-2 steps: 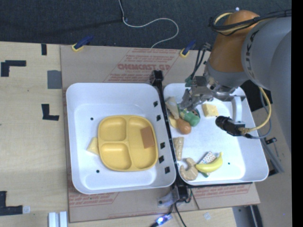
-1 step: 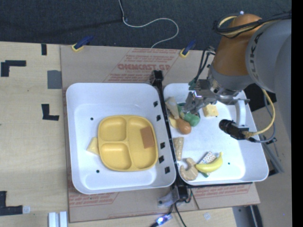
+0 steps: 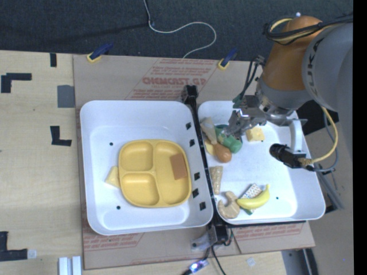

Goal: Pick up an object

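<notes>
Right bin point(image 3: 298, 202): gripper point(image 3: 237, 126) stood low over a green piece point(image 3: 229, 138); jaws' state could not be told. Best descend squarely, avoiding the orange piece point(image 3: 222, 153) beside.

The grey arm point(image 3: 321, 56) reaches in from the right, orange-banded wrist angled down, gripper point(image 3: 236, 126) lowered.

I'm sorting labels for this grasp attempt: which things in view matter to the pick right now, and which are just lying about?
In play:
gripper, low in the right bin
green toy beneath it
cheese wedge beside it

Lying about:
banana
cracker
yellow divided plate in the left bin, with a brown slab on it
</notes>
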{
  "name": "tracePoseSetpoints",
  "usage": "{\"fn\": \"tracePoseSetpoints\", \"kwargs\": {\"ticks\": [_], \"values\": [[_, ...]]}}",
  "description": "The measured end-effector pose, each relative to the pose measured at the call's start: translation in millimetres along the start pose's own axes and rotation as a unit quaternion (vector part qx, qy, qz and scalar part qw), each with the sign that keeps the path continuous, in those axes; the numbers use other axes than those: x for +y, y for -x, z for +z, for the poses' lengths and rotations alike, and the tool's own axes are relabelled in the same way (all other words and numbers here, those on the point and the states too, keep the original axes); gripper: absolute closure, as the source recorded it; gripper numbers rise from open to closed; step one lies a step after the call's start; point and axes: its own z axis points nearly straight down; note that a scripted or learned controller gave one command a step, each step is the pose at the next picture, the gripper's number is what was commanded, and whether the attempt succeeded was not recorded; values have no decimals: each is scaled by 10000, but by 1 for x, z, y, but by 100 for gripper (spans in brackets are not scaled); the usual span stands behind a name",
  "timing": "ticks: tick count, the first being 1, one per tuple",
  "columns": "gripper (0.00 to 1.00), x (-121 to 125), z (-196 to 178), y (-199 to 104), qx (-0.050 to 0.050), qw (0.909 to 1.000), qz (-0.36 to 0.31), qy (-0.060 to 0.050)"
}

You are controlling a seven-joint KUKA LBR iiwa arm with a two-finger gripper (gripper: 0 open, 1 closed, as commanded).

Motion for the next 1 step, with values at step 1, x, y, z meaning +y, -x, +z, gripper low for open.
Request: {"fn": "tracePoseSetpoints", "kwargs": {"ticks": [1], "values": [[100, 7, 10, -6, -4, 10000, -2, -4]]}}
